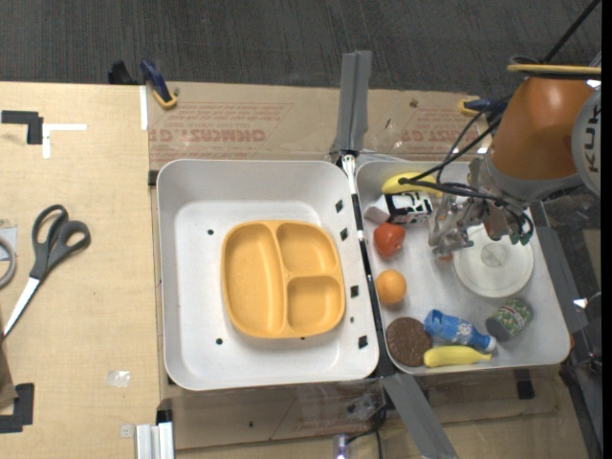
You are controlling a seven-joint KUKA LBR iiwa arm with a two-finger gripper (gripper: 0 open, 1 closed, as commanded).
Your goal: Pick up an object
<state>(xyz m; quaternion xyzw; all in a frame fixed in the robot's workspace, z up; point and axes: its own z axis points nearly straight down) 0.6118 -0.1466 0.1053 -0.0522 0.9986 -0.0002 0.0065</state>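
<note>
The end effector (451, 240), grip state unclear, hangs mid right bin (545, 352) beside the white lid (493, 268), tomato (388, 240) toward the divider.

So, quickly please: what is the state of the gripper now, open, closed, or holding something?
Gripper: over the right bin; whether it is open, closed, or holding something cannot be told.

The right bin (553, 352) holds 7 small objects: a red tomato (388, 240), an orange (390, 286), a brown round disc (408, 340), a blue bottle (451, 329) lying flat, a yellow banana (456, 357), a white plate (493, 266) and a greenish can (513, 317).
</note>
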